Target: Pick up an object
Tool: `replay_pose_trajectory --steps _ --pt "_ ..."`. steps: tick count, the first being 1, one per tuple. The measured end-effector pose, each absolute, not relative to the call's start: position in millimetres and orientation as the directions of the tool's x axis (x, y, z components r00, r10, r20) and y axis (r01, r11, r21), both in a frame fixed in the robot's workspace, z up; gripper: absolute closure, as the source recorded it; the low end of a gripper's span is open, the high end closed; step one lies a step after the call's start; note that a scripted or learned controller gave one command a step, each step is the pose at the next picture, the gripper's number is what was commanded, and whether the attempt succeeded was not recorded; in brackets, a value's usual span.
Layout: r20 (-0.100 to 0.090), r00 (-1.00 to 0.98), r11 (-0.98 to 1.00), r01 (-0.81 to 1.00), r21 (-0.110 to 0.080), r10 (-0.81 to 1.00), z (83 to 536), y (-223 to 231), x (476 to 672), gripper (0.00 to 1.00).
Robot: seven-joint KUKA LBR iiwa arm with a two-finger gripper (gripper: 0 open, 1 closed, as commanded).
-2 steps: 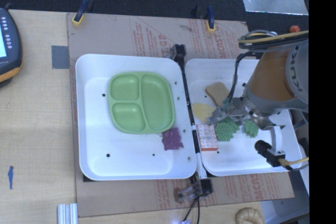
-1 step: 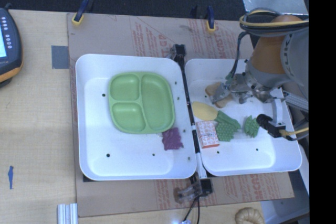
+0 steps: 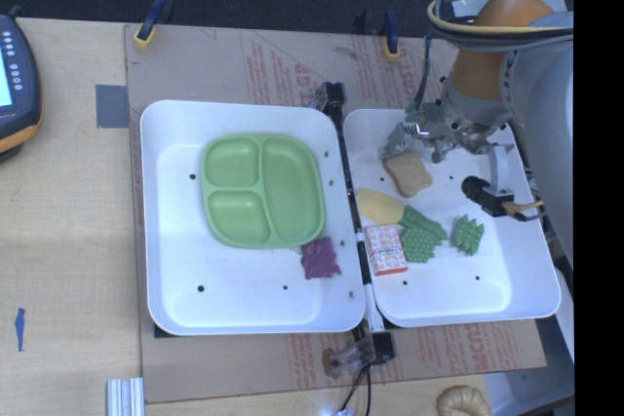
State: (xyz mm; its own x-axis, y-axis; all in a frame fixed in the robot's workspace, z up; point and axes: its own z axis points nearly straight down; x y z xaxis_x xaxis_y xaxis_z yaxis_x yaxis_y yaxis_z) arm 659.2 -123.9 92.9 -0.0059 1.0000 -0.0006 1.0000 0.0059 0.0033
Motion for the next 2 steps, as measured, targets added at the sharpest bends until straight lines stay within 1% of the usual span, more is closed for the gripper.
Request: replay_pose_trajectory --steps 1,2 --pt "0.001 -0.007 0.007 1.000 -0.005 1.000 92 -98 656.2 0.00" --pt "-0.002 -0.001 0.001 1.000 -0.001 1.000 93 -135 656.3 0.00"
